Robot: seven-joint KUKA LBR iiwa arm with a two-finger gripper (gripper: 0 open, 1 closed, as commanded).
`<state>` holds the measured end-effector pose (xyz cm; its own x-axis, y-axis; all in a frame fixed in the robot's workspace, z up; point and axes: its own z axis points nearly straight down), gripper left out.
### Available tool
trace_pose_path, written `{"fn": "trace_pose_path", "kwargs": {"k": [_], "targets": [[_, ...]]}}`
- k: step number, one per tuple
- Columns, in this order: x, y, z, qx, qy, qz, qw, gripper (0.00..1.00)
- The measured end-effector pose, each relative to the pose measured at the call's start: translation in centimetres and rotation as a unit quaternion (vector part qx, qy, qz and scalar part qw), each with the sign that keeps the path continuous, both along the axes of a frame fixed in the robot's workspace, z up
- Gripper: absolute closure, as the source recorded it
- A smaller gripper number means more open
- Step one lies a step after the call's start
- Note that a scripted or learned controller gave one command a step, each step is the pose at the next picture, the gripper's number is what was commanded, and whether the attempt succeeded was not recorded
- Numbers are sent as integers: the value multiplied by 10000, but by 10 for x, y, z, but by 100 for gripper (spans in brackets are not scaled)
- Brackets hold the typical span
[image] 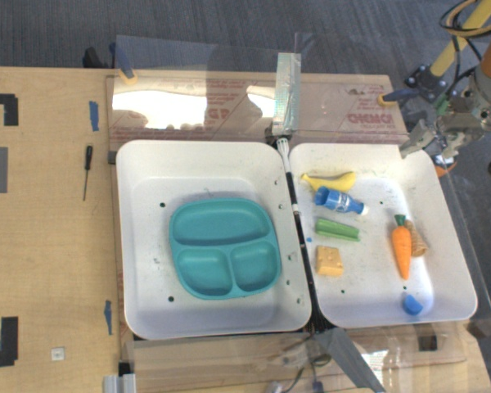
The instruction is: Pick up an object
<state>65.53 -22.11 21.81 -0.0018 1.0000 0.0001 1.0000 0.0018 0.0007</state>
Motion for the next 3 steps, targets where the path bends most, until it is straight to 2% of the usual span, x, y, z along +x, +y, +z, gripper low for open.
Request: {"fn": "trace_pose_path", "kwargs": {"k": [1,2,3], "targets": [[-43,4,-98,45,29,460,9989,0],[-108,12,-128,81,-48,113,9999,0],[-108,8,-118,40,-62,89,9999,100]]}}
